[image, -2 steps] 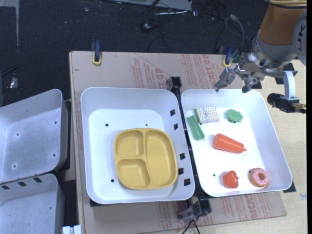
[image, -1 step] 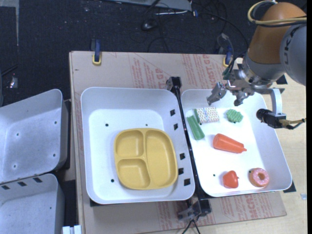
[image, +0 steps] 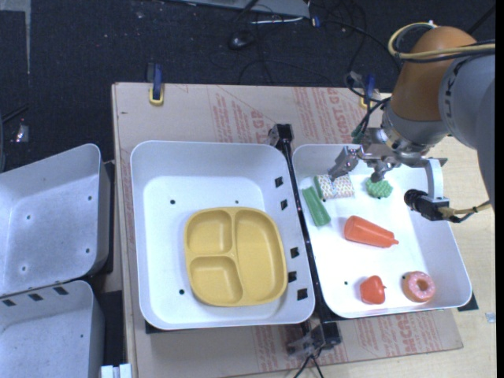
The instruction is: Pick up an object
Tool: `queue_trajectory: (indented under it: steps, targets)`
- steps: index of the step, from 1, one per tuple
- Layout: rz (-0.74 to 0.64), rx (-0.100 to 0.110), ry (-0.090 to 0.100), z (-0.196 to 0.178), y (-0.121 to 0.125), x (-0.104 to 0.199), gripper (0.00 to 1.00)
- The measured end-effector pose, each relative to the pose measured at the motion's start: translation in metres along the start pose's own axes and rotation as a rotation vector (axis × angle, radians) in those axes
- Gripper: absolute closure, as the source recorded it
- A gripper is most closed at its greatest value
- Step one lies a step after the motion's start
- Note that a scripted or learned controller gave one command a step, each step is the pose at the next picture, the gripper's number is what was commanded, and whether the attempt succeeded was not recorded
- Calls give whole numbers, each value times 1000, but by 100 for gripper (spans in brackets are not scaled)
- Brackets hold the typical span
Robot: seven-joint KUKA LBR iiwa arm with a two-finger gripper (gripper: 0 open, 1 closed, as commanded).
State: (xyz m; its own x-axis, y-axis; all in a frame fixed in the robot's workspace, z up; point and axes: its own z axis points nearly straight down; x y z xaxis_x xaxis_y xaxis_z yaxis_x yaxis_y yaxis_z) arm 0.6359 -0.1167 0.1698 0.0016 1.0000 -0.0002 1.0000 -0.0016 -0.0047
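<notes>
Gripper (image: 364,166) over the right bin (image: 441,246).
Jaws spread open, gripping nothing; checkered block (image: 339,186) just below-left, green piece (image: 379,187) just below-right.

Yellow tray (image: 235,256), orange carrot (image: 368,231), pink donut (image: 418,287), white bins (image: 150,211).

Orange carrot (image: 368,231) flat in right bin (image: 449,246)

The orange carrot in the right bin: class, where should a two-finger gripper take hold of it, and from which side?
Probably grip the carrot across its thick middle, coming straight down from above. It lies flat on the floor of the right bin, long axis running left to right and tapering rightward, with bare floor on both long sides, so fingers closing across the narrow width should fit.
</notes>
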Motion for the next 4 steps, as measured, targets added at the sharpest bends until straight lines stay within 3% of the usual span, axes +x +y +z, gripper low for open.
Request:
queue_trajectory:
  steps: [1,2,4]
  targets:
    - [-1,0,0,44,-4,1,0]
    - [-1,-6,-1,30,-2,1,100]
    - [-4,-12,-2,-88,1,-2,100]
